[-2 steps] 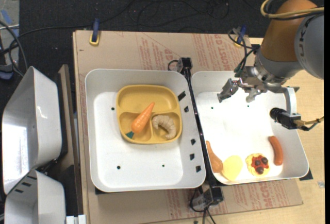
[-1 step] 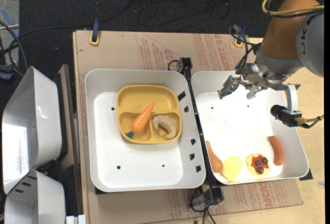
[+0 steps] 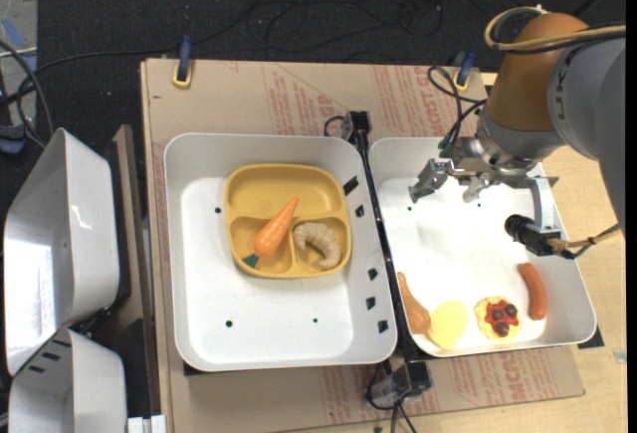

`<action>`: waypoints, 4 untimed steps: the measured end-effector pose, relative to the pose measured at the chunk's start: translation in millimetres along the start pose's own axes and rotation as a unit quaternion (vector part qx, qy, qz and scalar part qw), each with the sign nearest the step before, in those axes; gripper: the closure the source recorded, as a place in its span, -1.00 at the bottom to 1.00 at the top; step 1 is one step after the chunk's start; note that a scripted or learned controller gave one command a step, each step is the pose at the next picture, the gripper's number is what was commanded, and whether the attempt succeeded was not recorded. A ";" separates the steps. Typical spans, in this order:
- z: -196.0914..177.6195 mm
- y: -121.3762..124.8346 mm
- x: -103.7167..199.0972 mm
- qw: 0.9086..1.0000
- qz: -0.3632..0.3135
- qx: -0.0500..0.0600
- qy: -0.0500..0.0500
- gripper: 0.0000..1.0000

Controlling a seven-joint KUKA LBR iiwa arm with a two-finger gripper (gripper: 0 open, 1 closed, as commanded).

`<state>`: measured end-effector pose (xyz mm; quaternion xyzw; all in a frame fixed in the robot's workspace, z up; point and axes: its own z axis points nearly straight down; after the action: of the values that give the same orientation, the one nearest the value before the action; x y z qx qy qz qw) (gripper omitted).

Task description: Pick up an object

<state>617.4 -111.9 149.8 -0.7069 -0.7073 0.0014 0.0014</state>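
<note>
Chunky grey arm [image 3: 595,93] with a rounded orange band [image 3: 523,73], a thin cable looping over it, and a small metal-and-black gripper [image 3: 450,178] underneath.

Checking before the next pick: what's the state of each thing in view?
gripper: above right bin's far end, holding nothing
yellow plate: in left bin, upright
carrot: on plate
shrimp: on plate
sausage: lying in right bin

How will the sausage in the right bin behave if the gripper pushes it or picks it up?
The sausage is a smooth, rounded cylinder, so it would probably roll sideways when pushed. It looks like a small plastic toy, so likely light and stiff. Its glossy skin might slip between the fingers.
</note>
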 end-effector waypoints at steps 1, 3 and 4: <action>53.8 -0.8 0.6 1.000 0.000 0.000 0.000 -1.00; -13.3 -7.5 5.2 1.000 0.000 -0.004 0.000 1.00; -76.4 -8.9 9.4 1.000 -0.002 -0.006 -0.001 1.00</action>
<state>608.7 -102.5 226.2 -0.7059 -0.7083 -0.0022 -0.0031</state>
